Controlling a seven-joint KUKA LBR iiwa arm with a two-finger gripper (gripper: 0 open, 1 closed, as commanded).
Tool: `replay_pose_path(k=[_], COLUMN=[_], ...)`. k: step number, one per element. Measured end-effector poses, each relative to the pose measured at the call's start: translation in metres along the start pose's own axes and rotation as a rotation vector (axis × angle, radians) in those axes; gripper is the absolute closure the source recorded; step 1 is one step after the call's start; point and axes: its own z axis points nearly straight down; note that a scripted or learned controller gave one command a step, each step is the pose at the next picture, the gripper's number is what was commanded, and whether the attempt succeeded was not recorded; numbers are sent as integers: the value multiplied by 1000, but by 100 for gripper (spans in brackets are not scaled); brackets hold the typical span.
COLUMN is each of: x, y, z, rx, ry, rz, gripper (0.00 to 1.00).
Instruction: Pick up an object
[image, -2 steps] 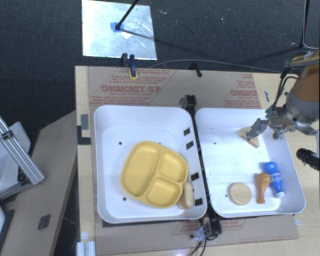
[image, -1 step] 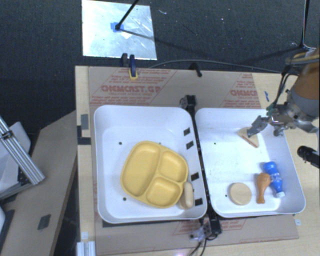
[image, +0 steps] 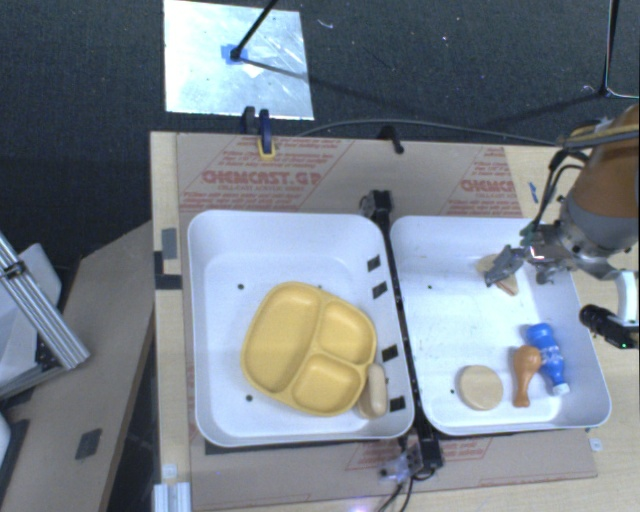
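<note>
Nearest the camera, in the right bin, a round tan disc lies flat close to the front wall; just to its right a brown wooden piece with a rounded head and narrower stem lies with its long axis running roughly front to back, the head at the far end; just beside that, a blue bottle with a white label and a white cap lies on its side, its long axis also roughly front to back and tilted slightly, the cap toward the front right corner.

In the left bin, a yellow divided tray with three compartments sits toward the front, turned at an angle to the walls; a small beige oblong object rests against the tray's front right edge, its long axis near front to back.

Farther back in the right bin, the gripper hangs low near the back right corner, the arm coming in from the right; how far its fingers stand apart cannot be told; a small tan object lies directly beneath or against it, and whether it is pinched or merely touched cannot be told.
</note>
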Motion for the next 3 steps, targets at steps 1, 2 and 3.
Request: replay_pose_path(k=[1, 2, 3], x=[8, 8, 8], y=[2, 2, 4], z=[45, 84, 71], rx=[0, 1, -4], ry=[1, 1, -1], rz=[-3, -1, -2], gripper=[0, 0, 100])
